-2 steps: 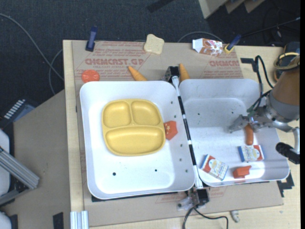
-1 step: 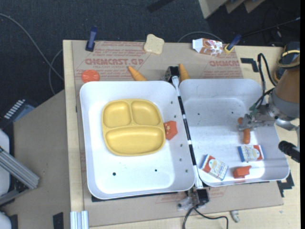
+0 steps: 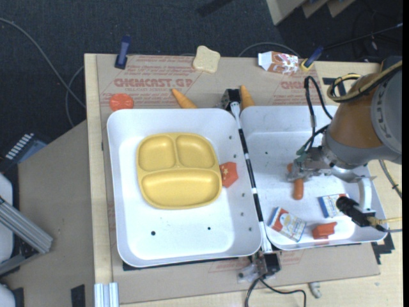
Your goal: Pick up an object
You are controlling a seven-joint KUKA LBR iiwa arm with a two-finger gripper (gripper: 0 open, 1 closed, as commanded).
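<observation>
**Going for the little orange sausage-looking thing**

The hand (image 3: 309, 165) is down in the right bin (image 3: 275, 123), right above a small orange sausage-shaped piece (image 3: 298, 188). Honestly can't tell how its grasping parts are set. I'd straddle the piece across its narrow side, drop straight, and stay away from the small carton (image 3: 287, 224) nearby.

The grey arm (image 3: 383, 117) enters from the right edge of the frame, at mid-height. Its orange band (image 3: 358, 123) sits just above the wrist, right of centre. Below the band, the wrist slants down and to the left, ending in the end effector (image 3: 305, 166) in the centre-right of the frame, pointing downward.
</observation>
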